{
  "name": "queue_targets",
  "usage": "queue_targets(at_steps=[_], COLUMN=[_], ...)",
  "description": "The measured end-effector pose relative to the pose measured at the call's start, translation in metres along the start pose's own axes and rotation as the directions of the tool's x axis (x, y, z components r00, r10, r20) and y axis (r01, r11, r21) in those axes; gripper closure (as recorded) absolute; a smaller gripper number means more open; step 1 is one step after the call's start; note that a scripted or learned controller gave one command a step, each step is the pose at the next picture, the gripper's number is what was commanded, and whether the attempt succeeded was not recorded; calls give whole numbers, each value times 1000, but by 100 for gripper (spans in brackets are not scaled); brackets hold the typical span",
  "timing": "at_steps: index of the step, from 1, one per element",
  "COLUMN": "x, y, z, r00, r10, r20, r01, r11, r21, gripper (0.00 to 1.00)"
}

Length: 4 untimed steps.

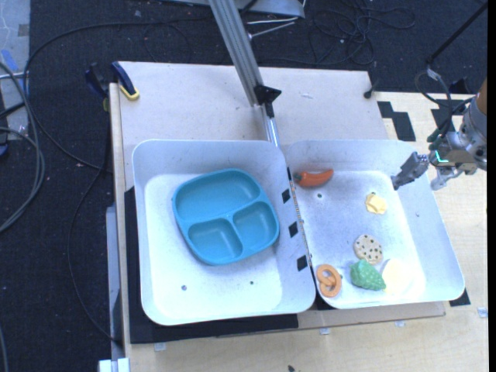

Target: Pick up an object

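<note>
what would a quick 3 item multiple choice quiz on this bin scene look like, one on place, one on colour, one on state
1. Where does the divided tray lie?
A. in the left bin
B. in the right bin
C. on the floor

2. What colour is the divided tray?
A. red
B. blue
C. yellow

3. How does the gripper stand to the objects?
A. shut on the cookie
B. pressing on the pretzel
C. at the right bin's right rim, touching none of them

Answers:
1. A, the divided tray rests in the left bin.
2. B, its whole surface is blue.
3. C, the gripper sits at the rim of the right bin, apart from the cookie and the pretzel.
</note>
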<state>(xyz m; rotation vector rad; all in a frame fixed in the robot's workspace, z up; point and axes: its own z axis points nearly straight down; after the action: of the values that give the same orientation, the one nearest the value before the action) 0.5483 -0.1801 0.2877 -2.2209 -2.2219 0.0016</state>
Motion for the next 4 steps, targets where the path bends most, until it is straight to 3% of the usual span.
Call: queue_targets(at_steps=[1,2,4], x=[0,3,-1], y=[0,-1,9], z=[0,43,166], r00=[1000,1000,1000], r10=[0,1,1], r20=[0,-1,-2], r01=[0,-1,-1], r11=[1000,1000,1000], r21=[-1,3,4], gripper=[0,0,0])
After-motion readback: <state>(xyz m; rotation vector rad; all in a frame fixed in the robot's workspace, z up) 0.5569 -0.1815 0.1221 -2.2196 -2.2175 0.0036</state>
